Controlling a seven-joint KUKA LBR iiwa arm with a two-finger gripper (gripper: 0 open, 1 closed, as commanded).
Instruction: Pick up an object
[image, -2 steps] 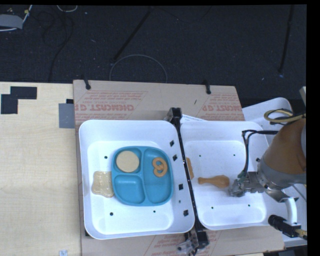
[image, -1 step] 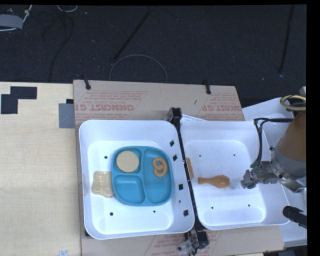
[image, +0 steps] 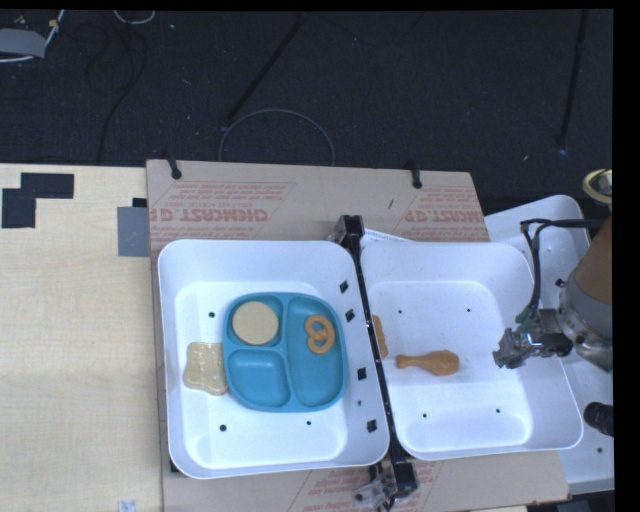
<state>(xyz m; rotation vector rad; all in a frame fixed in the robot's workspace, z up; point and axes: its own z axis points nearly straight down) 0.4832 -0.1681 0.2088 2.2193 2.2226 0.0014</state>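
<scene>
a robotics lab, by the look of it: two shallow white bins (image: 440, 440) sit clamped side by side on a cardboard sheet (image: 300, 205) over a pale wooden bench (image: 70, 350). loose black cables (image: 275, 130) trail across dark carpet (image: 400, 80) behind it.

Two shallow white bins are counted on the bench: a left bin (image: 190, 440) and a right bin (image: 500, 440). One blue divided tray (image: 270, 385) is noted in the left bin, with three compartments. One round tan disc (image: 254, 322) and one pretzel (image: 319, 334) are carried on it. One pale bread slice (image: 205, 368) is logged beside the tray's left edge. One tan drumstick (image: 430, 362) is recorded in the right bin.
</scene>
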